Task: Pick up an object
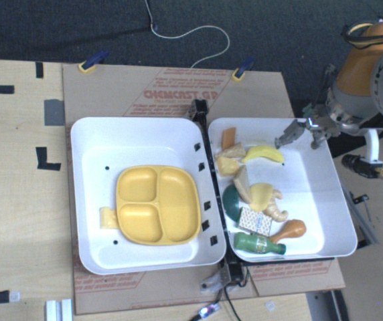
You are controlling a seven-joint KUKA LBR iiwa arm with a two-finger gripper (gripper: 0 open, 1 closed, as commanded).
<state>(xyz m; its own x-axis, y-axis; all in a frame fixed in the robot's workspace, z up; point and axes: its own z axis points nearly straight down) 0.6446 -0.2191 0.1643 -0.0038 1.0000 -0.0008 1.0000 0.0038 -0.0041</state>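
The right bin holds several small items: a yellow banana, an orange stick, a beige lump, a dark green round piece, a cream figure, a white checkered block, an orange drumstick shape and a green bottle. My gripper hovers over the bin's far right corner, just right of the banana. It is open, with nothing between its fingers.
The left bin carries a yellow divided plate and a small yellow piece beside it. Both bins rest on a cardboard sheet. A white cable loops at the back.
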